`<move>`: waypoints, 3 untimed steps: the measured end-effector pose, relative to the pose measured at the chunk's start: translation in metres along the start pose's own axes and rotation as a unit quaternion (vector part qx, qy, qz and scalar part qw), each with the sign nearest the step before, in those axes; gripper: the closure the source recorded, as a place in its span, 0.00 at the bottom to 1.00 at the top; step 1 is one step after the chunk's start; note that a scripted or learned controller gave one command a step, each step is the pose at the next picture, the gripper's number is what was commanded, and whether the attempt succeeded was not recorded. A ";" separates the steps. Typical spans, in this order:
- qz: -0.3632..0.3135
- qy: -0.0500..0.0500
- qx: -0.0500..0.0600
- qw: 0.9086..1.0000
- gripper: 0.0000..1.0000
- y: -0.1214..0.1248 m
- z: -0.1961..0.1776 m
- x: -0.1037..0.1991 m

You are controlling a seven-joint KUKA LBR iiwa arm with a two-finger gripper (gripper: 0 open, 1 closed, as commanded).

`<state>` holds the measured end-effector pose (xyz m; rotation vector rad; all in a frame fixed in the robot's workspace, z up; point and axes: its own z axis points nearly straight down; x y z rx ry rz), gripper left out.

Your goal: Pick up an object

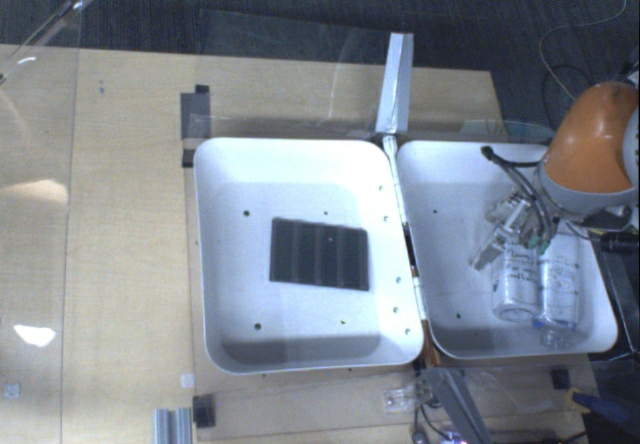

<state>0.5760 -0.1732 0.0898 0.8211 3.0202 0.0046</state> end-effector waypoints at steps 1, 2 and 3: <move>0.029 0.001 0.001 1.000 0.00 -0.014 -0.066 0.033; -0.029 0.002 0.001 1.000 0.00 0.023 -0.003 0.034; 0.045 0.001 0.001 0.999 0.00 0.017 -0.062 -0.011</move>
